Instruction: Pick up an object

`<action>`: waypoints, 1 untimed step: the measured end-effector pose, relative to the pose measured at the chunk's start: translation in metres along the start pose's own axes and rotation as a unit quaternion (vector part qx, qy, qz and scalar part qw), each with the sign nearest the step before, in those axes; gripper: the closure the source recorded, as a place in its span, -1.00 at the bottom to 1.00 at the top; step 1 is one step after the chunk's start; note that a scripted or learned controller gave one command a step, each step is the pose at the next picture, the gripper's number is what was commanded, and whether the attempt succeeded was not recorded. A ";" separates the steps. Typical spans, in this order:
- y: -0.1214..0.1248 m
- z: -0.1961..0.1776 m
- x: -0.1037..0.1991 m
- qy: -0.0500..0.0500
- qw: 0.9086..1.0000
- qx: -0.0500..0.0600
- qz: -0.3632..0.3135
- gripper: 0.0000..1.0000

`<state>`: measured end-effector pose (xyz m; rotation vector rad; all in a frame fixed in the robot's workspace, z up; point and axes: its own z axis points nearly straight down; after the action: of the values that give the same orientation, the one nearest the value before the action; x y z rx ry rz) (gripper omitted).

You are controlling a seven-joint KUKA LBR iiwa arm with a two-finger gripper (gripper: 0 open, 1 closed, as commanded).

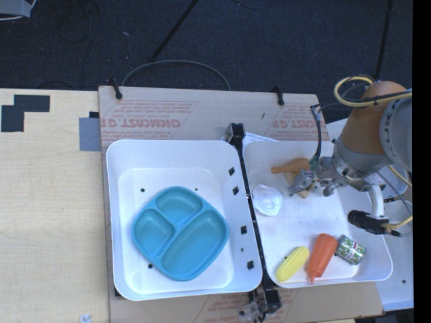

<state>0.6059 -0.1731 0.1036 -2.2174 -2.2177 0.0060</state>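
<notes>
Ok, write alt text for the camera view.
A grey arm's gripper hangs low in the right white bin, by a tan object and white crumpled lump. Nearer lie a yellow corn cob, orange carrot and small can; the left white bin holds a blue divided plate.

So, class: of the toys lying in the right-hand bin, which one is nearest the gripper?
The brown toy near the right bin's far wall, beside the gripper. The yellow corn, orange carrot and small can lie along the near edge.

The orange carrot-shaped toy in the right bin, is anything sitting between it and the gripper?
Nothing visible does. The gripper hovers near the top of the right white bin; the orange carrot-shaped toy lies below it, with bare bin floor between. The yellow corn toy and small green can flank it.
</notes>
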 end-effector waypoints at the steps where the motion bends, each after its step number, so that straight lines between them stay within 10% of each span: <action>1: 0.000 -0.013 -0.001 0.000 1.000 -0.001 0.001 1.00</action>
<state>0.6064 -0.1739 0.1165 -2.2210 -2.2169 0.0038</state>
